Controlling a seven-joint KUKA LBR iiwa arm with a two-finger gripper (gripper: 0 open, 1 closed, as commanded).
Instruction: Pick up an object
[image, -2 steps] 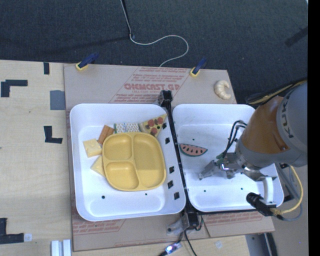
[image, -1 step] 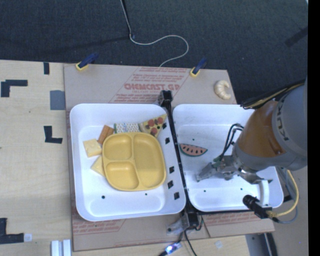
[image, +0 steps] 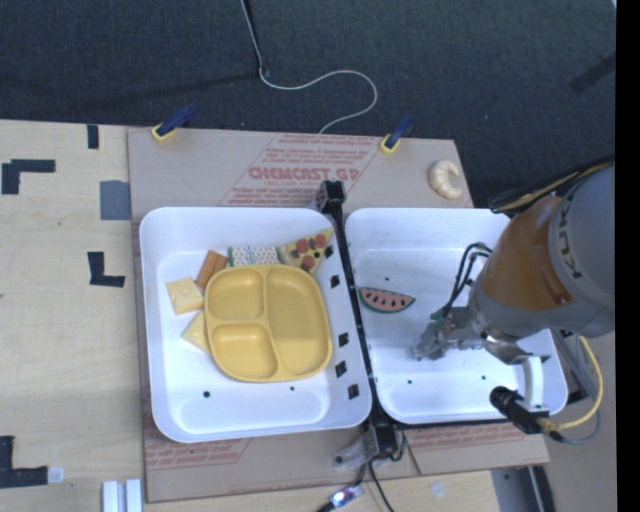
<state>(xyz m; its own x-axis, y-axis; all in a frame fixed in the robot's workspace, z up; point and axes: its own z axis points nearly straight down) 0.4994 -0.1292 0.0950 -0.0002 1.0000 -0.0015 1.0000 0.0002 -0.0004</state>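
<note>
Reaching down into the right bin (image: 400, 400), the gripper (image: 430, 346) is seen near a watermelon slice (image: 386, 299); nothing is lifted yet, and its opening cannot be told.

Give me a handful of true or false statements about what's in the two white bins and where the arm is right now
1. The yellow divided plate lies in the left bin. True.
2. The watermelon slice lies in the left bin. False: it lies in the right bin, near the divider between the bins.
3. The gripper is over the right bin. True.
4. The gripper is holding the watermelon slice. False: the slice lies on the bin floor, apart from the gripper.
5. The plate sits alone in its bin. False: several small food pieces, such as a pizza slice, lie along its upper and left edges.
</note>
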